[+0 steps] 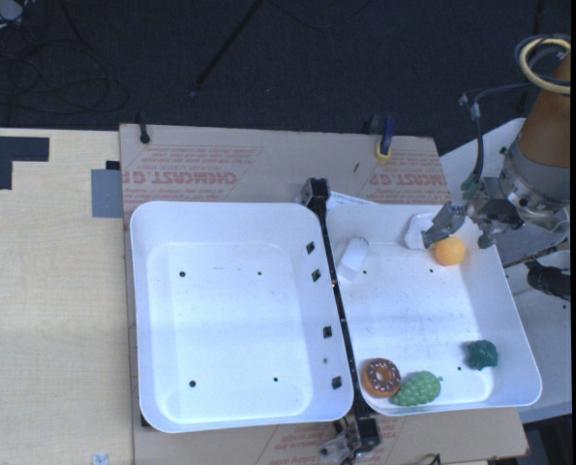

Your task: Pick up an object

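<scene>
White right bin (481, 308), near rim: glazed doughnut (380, 377) touching a green grape bunch (418, 388); dark green lump (481, 355) near the right wall. Far part: orange ball (449, 251), just beside a white cup-like item (418, 231); another pale piece (351, 254) by the divider. Left bin (171, 231) alongside on the tabletop (45, 289). Hand (469, 219): fingers spread, released, grasping nothing, hanging at the far rim just above the ball. Step judged: approach. Next move calls for descending with fingers straddling the ball, then clenching.
</scene>
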Controlling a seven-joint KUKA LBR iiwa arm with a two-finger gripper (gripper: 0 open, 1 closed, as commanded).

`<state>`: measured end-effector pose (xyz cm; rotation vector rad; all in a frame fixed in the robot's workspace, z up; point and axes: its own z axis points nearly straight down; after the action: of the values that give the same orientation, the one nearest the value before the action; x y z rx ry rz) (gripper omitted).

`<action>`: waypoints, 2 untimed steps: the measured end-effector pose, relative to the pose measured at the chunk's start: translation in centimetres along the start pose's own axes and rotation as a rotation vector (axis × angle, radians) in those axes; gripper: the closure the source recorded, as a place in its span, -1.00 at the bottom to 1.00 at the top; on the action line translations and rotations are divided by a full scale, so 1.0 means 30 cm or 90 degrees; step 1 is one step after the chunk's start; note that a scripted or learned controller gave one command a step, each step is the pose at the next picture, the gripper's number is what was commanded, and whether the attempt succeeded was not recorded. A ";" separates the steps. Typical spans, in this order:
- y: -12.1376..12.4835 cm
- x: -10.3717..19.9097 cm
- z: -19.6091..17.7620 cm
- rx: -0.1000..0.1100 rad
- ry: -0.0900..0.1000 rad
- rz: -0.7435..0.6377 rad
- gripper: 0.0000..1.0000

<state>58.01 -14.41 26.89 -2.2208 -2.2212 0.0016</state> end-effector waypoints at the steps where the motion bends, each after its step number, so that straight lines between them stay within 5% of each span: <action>1: -0.048 -0.232 0.110 0.003 0.000 0.003 -1.00; 2: -0.044 -0.222 0.104 0.001 0.000 0.001 -1.00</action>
<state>56.68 -21.08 23.77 -2.2219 -2.2180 0.0024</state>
